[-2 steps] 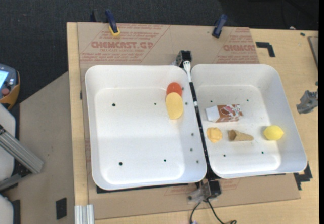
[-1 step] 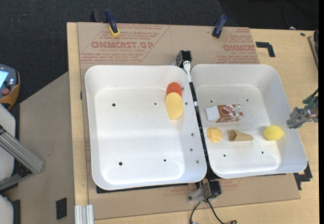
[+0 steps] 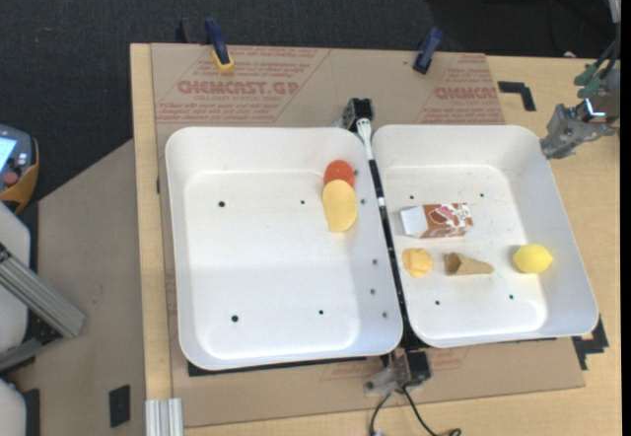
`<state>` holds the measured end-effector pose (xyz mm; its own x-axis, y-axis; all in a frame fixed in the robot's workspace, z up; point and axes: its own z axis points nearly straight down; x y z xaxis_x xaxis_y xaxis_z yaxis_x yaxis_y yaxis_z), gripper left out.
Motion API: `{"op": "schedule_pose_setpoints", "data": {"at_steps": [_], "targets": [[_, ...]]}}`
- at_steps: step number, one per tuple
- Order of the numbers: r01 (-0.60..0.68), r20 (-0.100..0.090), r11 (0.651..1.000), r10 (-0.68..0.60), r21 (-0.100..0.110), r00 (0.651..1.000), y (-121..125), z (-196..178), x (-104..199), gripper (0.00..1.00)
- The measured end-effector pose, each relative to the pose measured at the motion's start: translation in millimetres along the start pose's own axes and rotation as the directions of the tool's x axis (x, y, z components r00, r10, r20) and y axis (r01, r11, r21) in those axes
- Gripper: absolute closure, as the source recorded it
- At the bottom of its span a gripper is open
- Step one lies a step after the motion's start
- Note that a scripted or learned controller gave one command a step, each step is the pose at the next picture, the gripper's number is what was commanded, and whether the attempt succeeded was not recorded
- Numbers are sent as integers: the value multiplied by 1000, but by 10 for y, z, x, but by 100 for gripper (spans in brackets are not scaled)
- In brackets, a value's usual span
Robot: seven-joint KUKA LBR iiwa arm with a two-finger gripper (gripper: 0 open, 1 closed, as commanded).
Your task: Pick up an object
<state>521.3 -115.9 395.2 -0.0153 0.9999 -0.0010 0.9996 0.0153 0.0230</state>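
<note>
My gripper: at the far right edge of the frame [image 3: 575, 126], just off the upper right corner of the right bin, over the bench rather than over any object.
My fingers: small and blurred here, so I cannot tell how far apart they stand; nothing shows between them.
Left bin [image 3: 197, 256]: holds a yellow oblong piece [image 3: 340, 205] near its upper right corner, touching an orange-red piece [image 3: 338, 172] just above it.
Right bin [image 3: 567, 296]: holds four things, all well apart from my gripper.
Packet: a red and white packet [image 3: 436, 219] lies near the bin's middle.
Small yellow piece [image 3: 418, 262]: lower left of the packet.
Brown wedge [image 3: 467, 265]: just right of that piece.
Yellow ball [image 3: 532, 258]: toward the right wall.
Bench: brown board [image 3: 296, 79] with red lettering beneath both bins.
</note>
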Motion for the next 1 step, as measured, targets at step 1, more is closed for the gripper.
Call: {"op": "schedule_pose_setpoints", "data": {"at_steps": [1], "targets": [[-8, 2, 1000, 8, -1, 1000, 249, -1499, 424, 100]]}}
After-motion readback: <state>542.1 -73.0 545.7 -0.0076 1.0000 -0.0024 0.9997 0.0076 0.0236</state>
